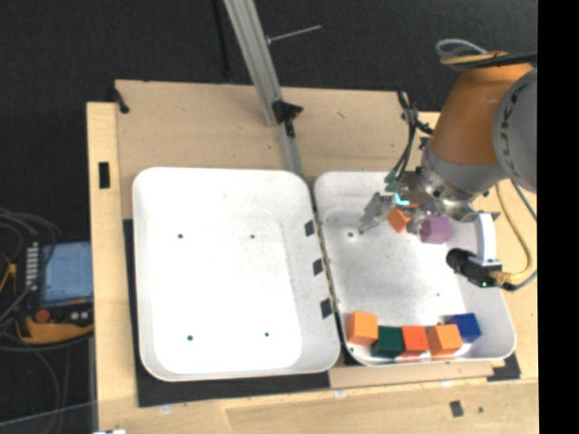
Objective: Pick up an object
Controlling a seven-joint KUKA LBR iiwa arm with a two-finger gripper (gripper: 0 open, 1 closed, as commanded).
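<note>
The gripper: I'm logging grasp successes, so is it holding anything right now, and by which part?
Cannot be told. The gripper hangs over the right bin with a small orange block and a purple block close beneath the wrist, but no grip shows.

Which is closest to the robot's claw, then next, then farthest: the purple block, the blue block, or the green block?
From the gripper:
1. Purple block, just to its right in the picture.
2. Blue block, at the bin's bottom edge, right end of the row.
3. Green block, same row, lower. These two are close.
</note>
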